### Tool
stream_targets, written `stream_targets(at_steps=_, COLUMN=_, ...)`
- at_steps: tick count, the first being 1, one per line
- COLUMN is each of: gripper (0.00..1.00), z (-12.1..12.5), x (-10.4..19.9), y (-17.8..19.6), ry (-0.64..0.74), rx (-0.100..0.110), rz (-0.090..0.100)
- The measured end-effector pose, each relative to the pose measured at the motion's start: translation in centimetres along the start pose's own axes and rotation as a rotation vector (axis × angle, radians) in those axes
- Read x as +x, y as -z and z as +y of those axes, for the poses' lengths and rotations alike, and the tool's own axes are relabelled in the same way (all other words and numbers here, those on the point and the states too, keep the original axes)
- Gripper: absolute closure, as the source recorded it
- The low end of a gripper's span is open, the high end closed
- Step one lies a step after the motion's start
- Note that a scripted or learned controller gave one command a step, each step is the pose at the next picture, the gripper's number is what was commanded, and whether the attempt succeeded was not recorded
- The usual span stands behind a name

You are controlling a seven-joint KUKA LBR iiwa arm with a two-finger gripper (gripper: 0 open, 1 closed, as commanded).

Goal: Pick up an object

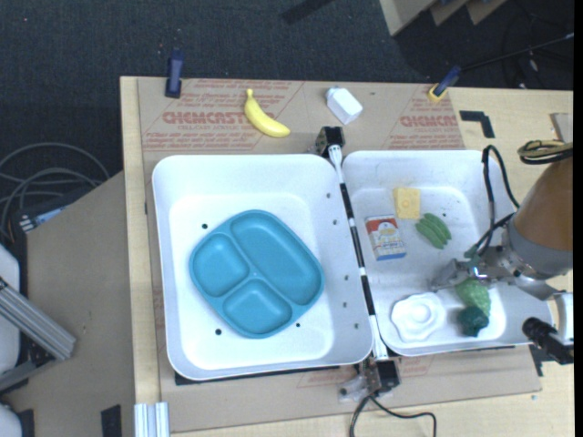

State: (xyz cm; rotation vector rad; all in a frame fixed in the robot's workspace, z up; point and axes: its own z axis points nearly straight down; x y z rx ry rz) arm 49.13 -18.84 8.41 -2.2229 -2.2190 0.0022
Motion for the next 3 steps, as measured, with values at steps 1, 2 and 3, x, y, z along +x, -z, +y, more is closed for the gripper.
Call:
stream_targets(at_steps=1, gripper=1.00, z=0.1, x=0.1, y=1.1, ry=0.000, rx=-0.004, rz=-0.001)
stream_targets(at_steps=2, gripper=1.00, z=5.5, x=6.2, y=0.2, ry=0.004, rx=-0.008, rz=0.000)
stream_targets(at_steps=3, gripper=1.00, z=8.0, x=15.5, y=10.2, ry=0.005, rx=-0.005, rz=0.002)
